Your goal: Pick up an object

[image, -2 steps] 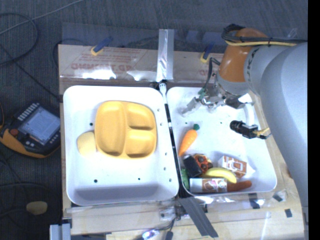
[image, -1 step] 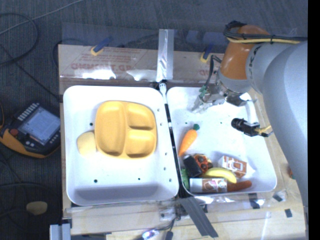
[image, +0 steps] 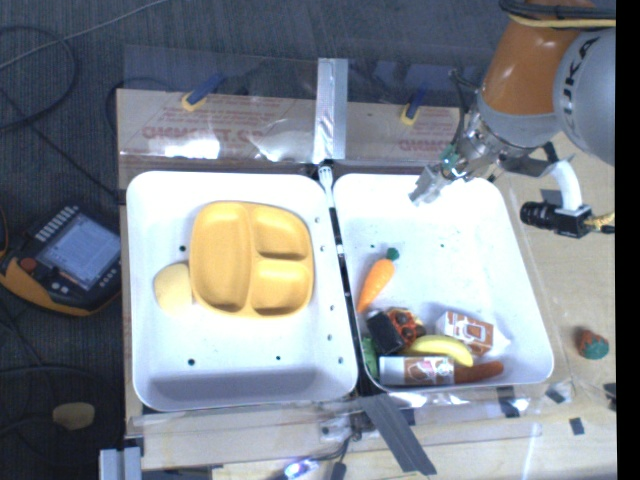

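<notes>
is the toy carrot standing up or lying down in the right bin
Lying down: the carrot rests flat on the right bin's floor, green top pointing away.

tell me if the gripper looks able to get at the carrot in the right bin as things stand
Probably yes. The carrot lies on bare bin floor, apart from the pile below it, with nothing over it. The gripper hovers at the bin's far edge.

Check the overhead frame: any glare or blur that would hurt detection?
Camera view: glare on the clear plastic sheet behind the bins; the white bins look near blown out; the gripper is soft and small; the carrot and yellow tray stay sharp, with soft shadows.
</notes>
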Tool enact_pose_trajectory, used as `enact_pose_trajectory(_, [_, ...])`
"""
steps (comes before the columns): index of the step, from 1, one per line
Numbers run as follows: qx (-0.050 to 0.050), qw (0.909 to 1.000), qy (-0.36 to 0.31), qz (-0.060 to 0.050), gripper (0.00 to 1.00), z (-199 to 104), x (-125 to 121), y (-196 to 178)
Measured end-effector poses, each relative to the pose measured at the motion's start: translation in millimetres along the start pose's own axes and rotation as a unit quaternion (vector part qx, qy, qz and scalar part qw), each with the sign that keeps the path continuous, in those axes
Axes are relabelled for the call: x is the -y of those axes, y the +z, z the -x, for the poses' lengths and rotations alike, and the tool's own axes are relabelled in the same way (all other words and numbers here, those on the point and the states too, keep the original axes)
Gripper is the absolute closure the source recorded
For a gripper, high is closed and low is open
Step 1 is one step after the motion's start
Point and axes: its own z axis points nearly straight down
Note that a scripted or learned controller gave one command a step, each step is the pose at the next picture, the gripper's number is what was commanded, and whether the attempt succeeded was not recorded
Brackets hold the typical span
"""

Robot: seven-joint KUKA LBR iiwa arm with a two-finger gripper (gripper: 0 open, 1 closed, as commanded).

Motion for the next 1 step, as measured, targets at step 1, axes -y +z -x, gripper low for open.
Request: enact_pose_trajectory(1, [-0.002,0.9996,-0.027,0.000,1.00,-51.7,57.9,30.1])
